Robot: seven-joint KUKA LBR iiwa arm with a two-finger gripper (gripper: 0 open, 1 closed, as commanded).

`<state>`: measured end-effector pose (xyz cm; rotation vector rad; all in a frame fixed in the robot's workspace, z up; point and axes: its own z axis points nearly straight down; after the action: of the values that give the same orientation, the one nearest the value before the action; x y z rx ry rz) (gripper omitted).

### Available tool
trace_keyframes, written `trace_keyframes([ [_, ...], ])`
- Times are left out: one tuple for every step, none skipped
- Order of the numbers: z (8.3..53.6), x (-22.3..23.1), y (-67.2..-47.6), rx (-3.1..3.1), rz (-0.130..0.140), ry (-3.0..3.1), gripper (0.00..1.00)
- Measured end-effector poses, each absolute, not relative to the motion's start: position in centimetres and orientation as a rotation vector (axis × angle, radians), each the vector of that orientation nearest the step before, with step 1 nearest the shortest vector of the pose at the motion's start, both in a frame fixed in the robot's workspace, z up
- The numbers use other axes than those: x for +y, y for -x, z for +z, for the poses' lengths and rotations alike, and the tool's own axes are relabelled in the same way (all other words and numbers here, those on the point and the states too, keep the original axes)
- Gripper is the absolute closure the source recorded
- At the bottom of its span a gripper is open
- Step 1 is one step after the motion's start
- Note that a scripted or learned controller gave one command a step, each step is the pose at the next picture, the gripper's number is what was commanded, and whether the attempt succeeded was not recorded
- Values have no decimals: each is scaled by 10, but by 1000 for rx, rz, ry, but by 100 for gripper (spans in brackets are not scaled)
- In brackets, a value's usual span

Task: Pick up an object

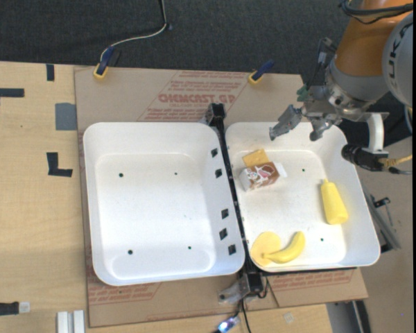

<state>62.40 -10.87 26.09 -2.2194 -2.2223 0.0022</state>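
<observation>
A curved yellow plastic banana [286, 249] lies at the right-hand white bin [357, 255] front, untouched. The end effector [299, 125] hangs above the bin's far edge, fingers spread wide, empty; picking remains undone.

yellow banana [286, 250], yellow block [333, 202], white bins [152, 144]
</observation>
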Motion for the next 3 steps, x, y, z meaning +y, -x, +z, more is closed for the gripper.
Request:
trace_keyframes([
  [105,-101,-648,-2227,-2,2220,0],
  [219,-160,-595,-2219,2,2226,0],
  [132,-120,-618,-2224,1,2219,0],
])
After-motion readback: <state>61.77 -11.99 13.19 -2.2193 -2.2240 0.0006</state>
